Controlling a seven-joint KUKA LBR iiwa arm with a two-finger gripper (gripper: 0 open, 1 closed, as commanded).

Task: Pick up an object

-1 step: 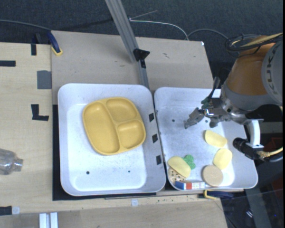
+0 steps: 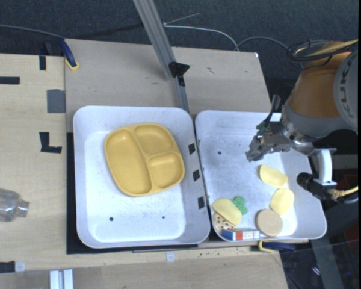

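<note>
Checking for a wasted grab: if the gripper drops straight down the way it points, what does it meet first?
Probably bare floor of the right bin. The gripper hangs up-left of the nearest yellow piece, though depth is unclear.

My arm (image 2: 325, 95) is grey with an orange band. Both bins (image 2: 87, 161) are white. The divided plate (image 2: 145, 159) is mustard yellow. Three pale yellow pieces (image 2: 273, 176) lie by a tan disc (image 2: 269, 222) and a green bit (image 2: 239, 204). The bench (image 2: 24, 149) is light wood.

bins (image 2: 84, 161): 2 | yellow tray (image 2: 144, 159): 1 | food pieces (image 2: 273, 176): 5 | bottle (image 2: 5, 203): 1
</note>
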